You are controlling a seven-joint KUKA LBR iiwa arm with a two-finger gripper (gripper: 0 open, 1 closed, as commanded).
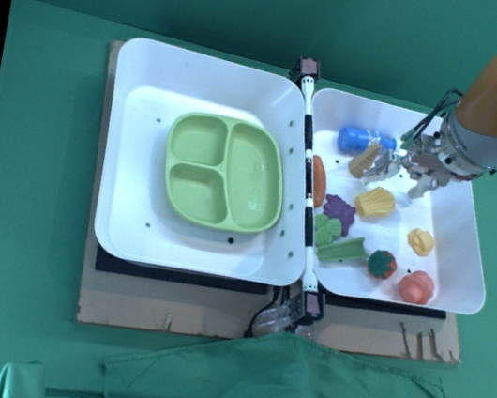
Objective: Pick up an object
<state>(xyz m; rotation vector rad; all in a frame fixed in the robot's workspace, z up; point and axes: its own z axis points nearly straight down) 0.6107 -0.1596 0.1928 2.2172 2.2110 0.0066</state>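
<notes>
Left bin (146, 80) holds my view's green three-part plate (224, 173); cardboard sheet (163, 307) beneath; green cloth (291, 391) rumpled in front.

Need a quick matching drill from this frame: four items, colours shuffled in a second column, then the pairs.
Items:
1. divided plate in the left bin
2. cylinder at the right bin's far edge
3. grapes near the divider
4. round fruit at the right bin's near corner

Colours:
A. purple
B. orange-red
C. light green
D. blue

Pairs: 1-C, 2-D, 3-A, 4-B
</notes>
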